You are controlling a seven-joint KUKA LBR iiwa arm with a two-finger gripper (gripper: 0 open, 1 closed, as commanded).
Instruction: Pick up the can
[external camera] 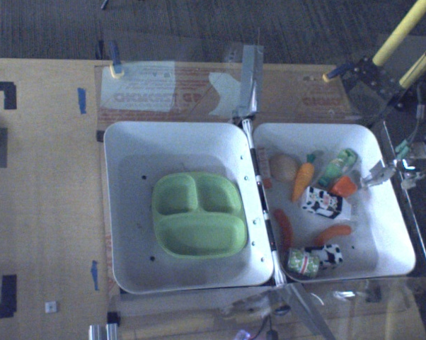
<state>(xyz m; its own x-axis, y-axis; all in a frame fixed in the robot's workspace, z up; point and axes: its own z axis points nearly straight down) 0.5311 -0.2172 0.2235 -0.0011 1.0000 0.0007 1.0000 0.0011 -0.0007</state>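
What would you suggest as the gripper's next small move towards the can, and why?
Probably travel towards the near-left corner of the right bin: the gripper sits at that bin's right side, well apart from the can, which lies beside the cow-patterned box.

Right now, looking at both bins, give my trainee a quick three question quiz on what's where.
1. True or false: the green tray lies in the left bin.
2. Which sits nearest the right bin's front rim: A carrot, B can, C bottle?
3. Fill in: the gripper is over the ___ bin.

Key: 1 true. 2 B. 3 right.
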